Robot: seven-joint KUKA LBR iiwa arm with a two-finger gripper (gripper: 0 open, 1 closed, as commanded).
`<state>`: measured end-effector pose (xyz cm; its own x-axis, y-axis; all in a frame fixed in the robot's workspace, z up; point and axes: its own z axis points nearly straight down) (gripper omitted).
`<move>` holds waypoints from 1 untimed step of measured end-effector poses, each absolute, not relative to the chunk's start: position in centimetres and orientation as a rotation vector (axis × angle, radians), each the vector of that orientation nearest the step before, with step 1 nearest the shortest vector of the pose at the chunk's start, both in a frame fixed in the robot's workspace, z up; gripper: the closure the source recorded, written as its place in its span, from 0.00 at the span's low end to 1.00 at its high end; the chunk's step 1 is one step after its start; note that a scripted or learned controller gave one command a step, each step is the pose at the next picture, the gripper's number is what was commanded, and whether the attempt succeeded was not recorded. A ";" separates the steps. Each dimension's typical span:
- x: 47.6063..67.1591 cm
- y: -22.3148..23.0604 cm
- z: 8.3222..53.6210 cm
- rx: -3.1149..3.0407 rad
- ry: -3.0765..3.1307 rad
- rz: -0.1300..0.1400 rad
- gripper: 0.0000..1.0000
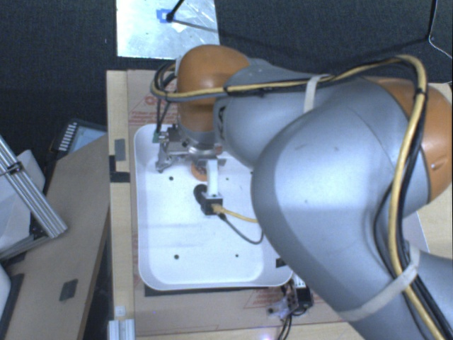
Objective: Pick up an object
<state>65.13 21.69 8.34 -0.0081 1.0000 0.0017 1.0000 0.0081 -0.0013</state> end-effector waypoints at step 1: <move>62.4 23.6 8.5 -2.214 -2.228 -0.001 0.00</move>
